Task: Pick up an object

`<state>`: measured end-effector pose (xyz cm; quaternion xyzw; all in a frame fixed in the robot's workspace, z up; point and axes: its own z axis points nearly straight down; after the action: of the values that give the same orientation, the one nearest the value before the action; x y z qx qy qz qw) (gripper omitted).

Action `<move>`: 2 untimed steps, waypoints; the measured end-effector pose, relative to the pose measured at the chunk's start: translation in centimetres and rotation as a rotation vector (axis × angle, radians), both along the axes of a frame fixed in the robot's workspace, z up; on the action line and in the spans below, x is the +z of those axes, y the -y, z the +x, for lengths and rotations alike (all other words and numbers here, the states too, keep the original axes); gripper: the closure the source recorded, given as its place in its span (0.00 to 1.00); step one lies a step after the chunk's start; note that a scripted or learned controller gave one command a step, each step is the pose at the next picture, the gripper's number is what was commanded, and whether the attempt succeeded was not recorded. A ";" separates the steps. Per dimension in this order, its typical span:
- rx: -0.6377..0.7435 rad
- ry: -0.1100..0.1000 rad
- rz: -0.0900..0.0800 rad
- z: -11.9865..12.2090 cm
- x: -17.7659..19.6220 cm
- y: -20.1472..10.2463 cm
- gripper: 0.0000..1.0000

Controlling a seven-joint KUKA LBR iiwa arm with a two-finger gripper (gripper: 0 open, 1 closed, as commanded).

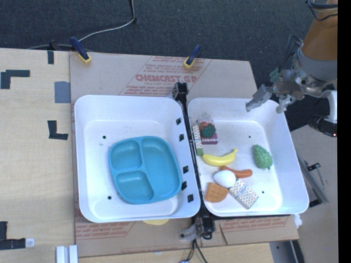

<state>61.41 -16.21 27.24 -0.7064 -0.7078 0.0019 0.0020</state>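
Nearest in the right bin [290, 163] lie a waffle [215, 193], a checked packet [243, 194] and a white egg [224, 178], the egg touching a carrot [243, 173]. Beyond them sit a banana [220, 158], a green lump [262, 156] and a small box [207, 133]. The left bin [88, 147] holds a blue tray [145, 169]. At the far right rim the gripper [266, 99] hangs with jaws apart, holding nothing. This looks like the approach step; next it must pick a target, perhaps the green lump standing apart, centre above and descend.
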 end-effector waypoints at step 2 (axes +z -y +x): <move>0.001 0.000 0.001 2.2 -18.2 -4.5 0.00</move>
<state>63.60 -11.74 9.08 -0.7061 -0.7081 0.0016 0.0024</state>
